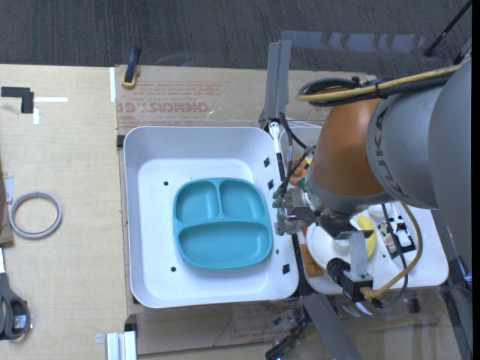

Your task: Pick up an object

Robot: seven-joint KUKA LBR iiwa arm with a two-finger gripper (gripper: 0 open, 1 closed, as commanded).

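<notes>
Pale wooden bench (60, 141) carries two white bins. From where I stand, the arm (390, 148) covers the right bin (427, 265); I cannot tell the gripper's state. A yellow object (365, 226) peeks beside it. The left bin (142, 201) holds a teal divided plate (222, 223).

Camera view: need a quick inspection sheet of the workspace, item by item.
Surface: light wood bench, cardboard sheet under the bins.
Job's things: teal divided plate flat in the left bin; yellow object in the right bin, mostly hidden by the arm.
Clutter: tape roll, scissors, blue-handled tool.
Hand: hand low over the wall between the bins; finger state hidden.
Cables: black and yellow cables across the arm; loose wires near the wrist.
Surroundings: dark carpet.
</notes>
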